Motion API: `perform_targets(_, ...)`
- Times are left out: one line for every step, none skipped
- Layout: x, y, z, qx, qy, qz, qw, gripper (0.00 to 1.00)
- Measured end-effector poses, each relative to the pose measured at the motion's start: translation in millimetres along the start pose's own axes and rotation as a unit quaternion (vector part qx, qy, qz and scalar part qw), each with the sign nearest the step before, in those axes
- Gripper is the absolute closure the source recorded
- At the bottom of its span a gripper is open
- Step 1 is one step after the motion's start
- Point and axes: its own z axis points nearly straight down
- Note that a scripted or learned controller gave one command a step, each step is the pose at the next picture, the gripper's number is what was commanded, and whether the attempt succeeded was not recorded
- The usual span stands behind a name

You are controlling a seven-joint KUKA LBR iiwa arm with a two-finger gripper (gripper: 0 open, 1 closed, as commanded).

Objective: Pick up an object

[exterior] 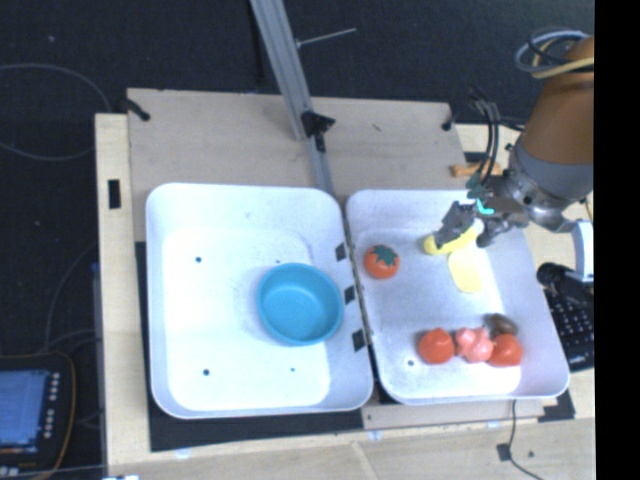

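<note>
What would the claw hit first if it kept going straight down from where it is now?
Probably the yellow object in the right bin. The claw sits over that object's upper end, seemingly at or near it. Depth is hard to judge from this slanted view, so contact may already exist.

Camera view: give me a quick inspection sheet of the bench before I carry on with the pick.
Surface: bench bearing left bin and right bin, side by side.
Job's things: right bin holds a yellow object under the gripper, pale yellow piece, small tomato, and a red-pink cluster near its front edge.
Clutter: blue bowl in left bin.
Gripper: gripper low over the yellow object; grasp unclear.
Cables: black cables by the arm.
Surroundings: metal pole, keyboard, screen.
</note>
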Motion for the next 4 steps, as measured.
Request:
perform_targets(0,1,-3,-0.003,0.000,0.000,1.0000,0.00)
perform_targets(6,-4,45,-0.001,-0.002,0.002,1.0000,0.00)
perform_targets(7,-2,90,0.001,-0.002,0.004,1.0000,0.00)
perform_targets(2,-1,154,0.000,-0.003,0.002,1.0000,0.00)
